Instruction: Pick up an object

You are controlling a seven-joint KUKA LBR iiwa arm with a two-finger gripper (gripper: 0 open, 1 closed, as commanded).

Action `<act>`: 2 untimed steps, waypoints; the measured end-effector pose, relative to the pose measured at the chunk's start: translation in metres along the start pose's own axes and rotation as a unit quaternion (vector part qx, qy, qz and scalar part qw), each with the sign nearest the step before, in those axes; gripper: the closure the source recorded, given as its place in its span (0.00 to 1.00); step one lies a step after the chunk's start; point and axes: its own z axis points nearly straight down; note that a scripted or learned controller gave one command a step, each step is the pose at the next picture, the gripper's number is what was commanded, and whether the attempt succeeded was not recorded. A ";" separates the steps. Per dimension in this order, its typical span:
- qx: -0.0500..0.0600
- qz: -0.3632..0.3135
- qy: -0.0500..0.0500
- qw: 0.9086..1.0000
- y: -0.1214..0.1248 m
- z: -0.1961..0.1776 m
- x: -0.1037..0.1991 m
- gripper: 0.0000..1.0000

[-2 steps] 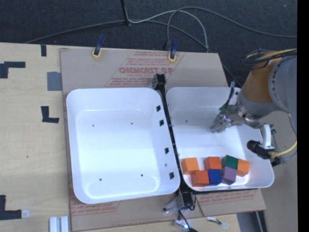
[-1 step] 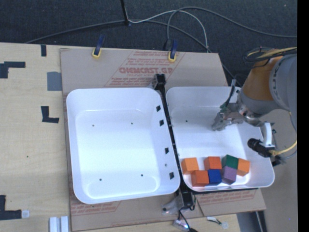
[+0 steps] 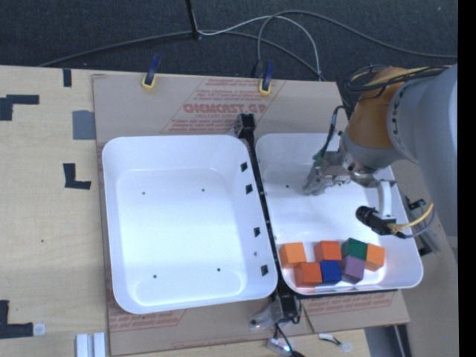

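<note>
Several small blocks lie clustered at the near end of the right bin [image 3: 297, 218]: an orange block [image 3: 293, 253], a red-orange block [image 3: 326, 251], a green block [image 3: 356, 248], another orange block [image 3: 375, 256], an orange block [image 3: 308, 274], a blue block [image 3: 330, 272] and a purple block [image 3: 352, 268]. My gripper [image 3: 318, 182] hangs over the far middle of the right bin, well back from the blocks. Nothing shows between its fingers.
The left bin [image 3: 178, 222] sits beside the right one, joined by a black clip rail [image 3: 256, 199]. Both rest on a cardboard sheet [image 3: 216, 103] held by two clamps. Cables run across the dark floor behind.
</note>
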 end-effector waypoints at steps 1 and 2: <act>0.000 0.005 -0.001 1.000 -0.047 -0.001 -0.055 0.00; 0.000 0.004 -0.001 1.000 -0.114 -0.001 -0.066 0.00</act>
